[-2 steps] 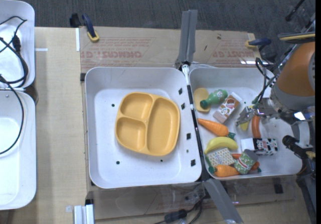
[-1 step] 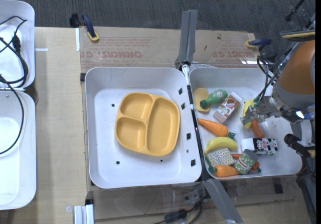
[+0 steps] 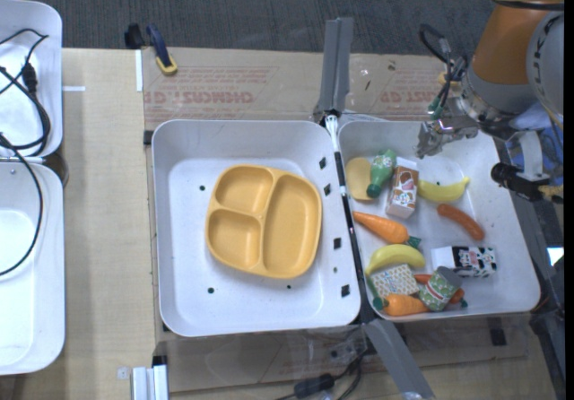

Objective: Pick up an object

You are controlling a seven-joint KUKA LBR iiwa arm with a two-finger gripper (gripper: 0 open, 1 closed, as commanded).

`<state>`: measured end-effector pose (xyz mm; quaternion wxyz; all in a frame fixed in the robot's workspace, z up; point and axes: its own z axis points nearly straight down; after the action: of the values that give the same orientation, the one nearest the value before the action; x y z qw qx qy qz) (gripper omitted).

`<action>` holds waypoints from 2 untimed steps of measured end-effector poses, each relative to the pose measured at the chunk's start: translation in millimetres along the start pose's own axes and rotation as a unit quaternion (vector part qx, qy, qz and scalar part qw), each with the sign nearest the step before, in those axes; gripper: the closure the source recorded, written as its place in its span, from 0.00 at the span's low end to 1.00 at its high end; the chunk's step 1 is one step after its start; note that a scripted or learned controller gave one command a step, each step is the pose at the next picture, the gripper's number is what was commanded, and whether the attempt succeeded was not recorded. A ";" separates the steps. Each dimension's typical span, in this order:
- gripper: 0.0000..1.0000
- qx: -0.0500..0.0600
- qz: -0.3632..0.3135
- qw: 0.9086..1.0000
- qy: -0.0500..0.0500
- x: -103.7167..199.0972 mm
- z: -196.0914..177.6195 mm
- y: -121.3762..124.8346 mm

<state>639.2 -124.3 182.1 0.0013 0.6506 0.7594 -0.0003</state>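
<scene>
My gripper hangs over the far part of the right bin, above the bare floor just beyond the toys. Nothing shows between its fingers. Below it lie a green bottle, a small juice carton and a yellow banana. Further toward the front are a red sausage, an orange carrot, a second banana, a black-and-white milk carton and a heap of small packets.
The left bin holds a yellow divided plate. A grey divider post rises between the bins at the back. White equipment with black cables stands at the far left.
</scene>
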 end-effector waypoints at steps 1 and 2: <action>0.00 0.001 0.000 1.000 0.000 -0.3 0.3 -0.3; 0.00 0.000 -0.173 0.985 0.000 -9.1 -136.4 -14.7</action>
<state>625.8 -135.2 318.4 0.0015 0.5097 0.8604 -0.0007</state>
